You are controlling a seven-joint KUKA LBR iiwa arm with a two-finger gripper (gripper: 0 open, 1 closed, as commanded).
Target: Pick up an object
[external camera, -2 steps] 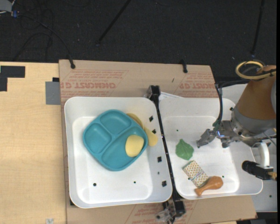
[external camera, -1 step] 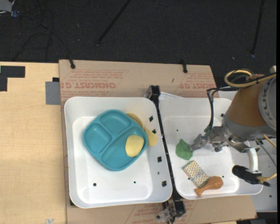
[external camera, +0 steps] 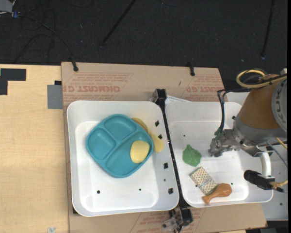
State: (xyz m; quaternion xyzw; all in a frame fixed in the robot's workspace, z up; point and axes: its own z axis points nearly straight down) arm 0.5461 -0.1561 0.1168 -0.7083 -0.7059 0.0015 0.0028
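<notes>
Beneath both white bins (external camera: 82, 188) lies brown cardboard (external camera: 136, 84).

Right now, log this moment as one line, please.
phase: approach | end effector: low in right bin, beside green object | holding: nothing seen | left bin: teal divided tray

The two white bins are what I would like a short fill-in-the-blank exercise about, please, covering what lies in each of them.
1. The teal divided tray lies in the ____ bin as the camera sees it.
2. The round item resting on that tray is ____ in colour.
3. The crumpled green object lies in the same bin as the patterned packet and the ____ drumstick-shaped toy.
4. The end effector is over the ____ bin.

Missing words: left; yellow; orange; right
</notes>
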